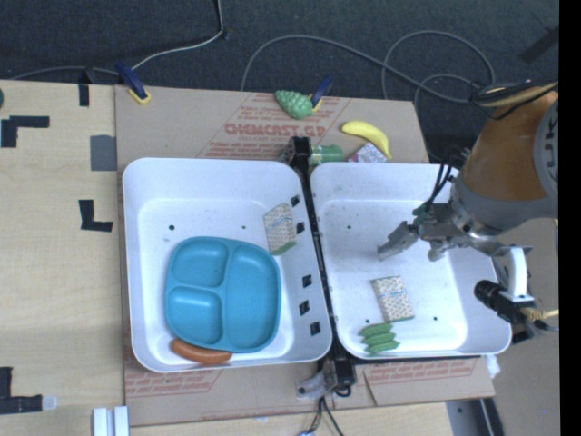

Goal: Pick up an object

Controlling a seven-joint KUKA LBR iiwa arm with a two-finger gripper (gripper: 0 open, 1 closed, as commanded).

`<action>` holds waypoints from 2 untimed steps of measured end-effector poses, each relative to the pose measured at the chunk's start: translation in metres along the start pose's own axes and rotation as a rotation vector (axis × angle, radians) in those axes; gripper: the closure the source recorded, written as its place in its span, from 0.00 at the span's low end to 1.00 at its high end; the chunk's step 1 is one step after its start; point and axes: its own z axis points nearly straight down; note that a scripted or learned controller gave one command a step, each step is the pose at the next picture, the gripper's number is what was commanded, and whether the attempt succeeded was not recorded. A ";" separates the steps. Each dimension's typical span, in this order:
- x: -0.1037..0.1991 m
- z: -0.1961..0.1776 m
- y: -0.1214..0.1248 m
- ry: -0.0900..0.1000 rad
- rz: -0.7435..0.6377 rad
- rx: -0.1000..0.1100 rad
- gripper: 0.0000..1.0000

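Cardboard-topped bench [182, 134]; our pincer [416, 241] spread wide, holding nothing, above the packet [392, 298] — we centre, then descend squarely.

We see smooth, glossy white plastic in both bins [145, 271]; the blue plate [222, 293] looks matt plastic; the bench sheet [263, 134] seems rough cardboard
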 end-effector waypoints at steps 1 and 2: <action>0.001 0.101 -0.022 0.001 0.001 0.003 0.00; -0.028 0.054 0.015 -0.001 0.001 -0.002 0.00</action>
